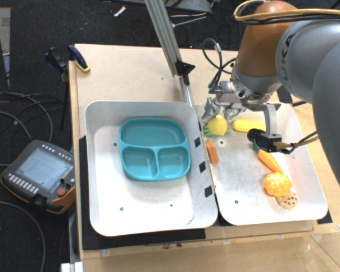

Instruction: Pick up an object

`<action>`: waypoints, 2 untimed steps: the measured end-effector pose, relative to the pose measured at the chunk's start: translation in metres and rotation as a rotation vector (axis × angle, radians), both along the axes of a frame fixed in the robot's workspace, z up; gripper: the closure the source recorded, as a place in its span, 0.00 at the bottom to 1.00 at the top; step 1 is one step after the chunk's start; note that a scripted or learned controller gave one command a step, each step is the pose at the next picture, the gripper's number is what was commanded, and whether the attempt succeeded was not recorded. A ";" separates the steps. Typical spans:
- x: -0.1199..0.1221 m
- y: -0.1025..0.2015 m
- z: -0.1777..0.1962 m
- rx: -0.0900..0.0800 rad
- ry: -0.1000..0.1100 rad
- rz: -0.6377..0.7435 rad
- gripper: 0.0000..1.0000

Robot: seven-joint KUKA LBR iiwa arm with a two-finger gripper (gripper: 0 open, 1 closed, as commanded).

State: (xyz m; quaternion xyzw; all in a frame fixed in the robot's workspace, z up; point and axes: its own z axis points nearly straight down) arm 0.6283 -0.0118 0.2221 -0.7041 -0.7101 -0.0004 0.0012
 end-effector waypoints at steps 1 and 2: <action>0.000 0.048 0.011 -0.001 -0.003 0.000 1.00; 0.004 0.097 0.014 -0.001 -0.003 0.000 1.00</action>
